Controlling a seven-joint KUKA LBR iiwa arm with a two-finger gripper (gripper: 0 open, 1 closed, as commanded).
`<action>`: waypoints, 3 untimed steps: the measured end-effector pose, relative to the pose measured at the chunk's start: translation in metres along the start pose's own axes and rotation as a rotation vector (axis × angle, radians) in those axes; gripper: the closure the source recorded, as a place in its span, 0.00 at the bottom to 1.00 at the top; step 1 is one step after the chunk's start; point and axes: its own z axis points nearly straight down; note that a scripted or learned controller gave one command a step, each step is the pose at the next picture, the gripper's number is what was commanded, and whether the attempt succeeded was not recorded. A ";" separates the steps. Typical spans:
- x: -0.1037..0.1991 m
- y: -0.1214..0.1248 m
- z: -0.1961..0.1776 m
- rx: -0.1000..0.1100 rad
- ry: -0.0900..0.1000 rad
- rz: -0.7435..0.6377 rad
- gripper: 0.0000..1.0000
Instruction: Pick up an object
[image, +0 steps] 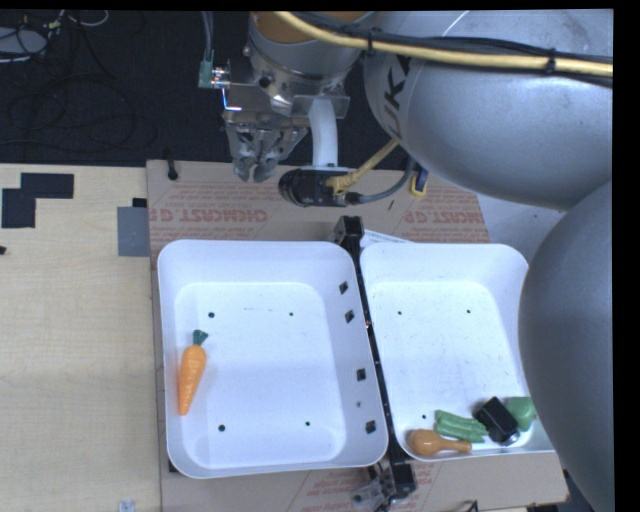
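- Camera view: the tool hangs high up, past the far edge of the left bin, over the brown tabletop.
- Its fingers point down and look pressed close together, with nothing between them.
- The toy carrot lies in the left bin, by its left wall, well apart from the tool.
- From the tool, the carrot is toward the near side and a bit left.
- The carrot's long side runs from far to near, with the green top at the far end.
- The right bin holds a yellow pear shape, a green pod, a black block and a green lump, crowded in its near right corner.
- The carrot lies alone, so it is probably the easier pick.
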 end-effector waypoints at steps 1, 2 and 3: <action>-0.025 -0.001 0.080 0.001 0.000 0.001 1.00; -0.041 -0.036 0.047 -0.007 0.004 0.001 1.00; 0.002 -0.053 -0.004 -0.011 0.006 -0.006 1.00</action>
